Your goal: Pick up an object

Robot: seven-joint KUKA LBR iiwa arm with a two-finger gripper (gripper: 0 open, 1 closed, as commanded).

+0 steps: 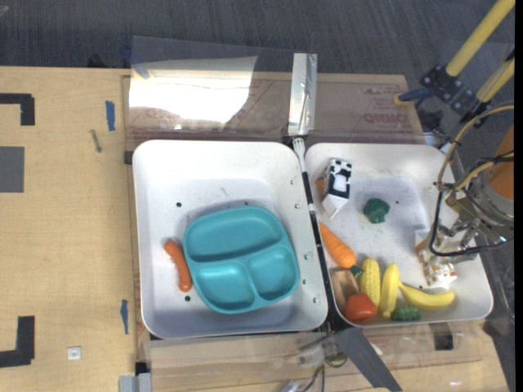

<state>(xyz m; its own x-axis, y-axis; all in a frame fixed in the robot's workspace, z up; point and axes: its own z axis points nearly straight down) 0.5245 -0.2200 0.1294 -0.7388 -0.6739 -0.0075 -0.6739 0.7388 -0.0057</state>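
The right bin point(409, 163) holds several toy foods. A black-and-white carton point(338, 180) stands near its back left, and a green broccoli point(376, 210) lies in the middle. Along the left wall lies an orange carrot point(337, 247). Near the front are a yellow corn cob point(370, 279), two bananas point(391, 287) point(426, 297) and a red tomato point(360, 306). My gripper point(448, 250) hangs low over the bin's right side, just above a small white and brown object point(441, 275). I see nothing held in it.
The left bin point(163, 170) holds a teal divided plate point(239, 257) and an orange sausage point(178, 265) to its left. A clear plastic sheet point(192, 96) and a metal divider point(301, 96) stand behind the bins. Cables point(448, 178) loop beside the arm point(494, 190).
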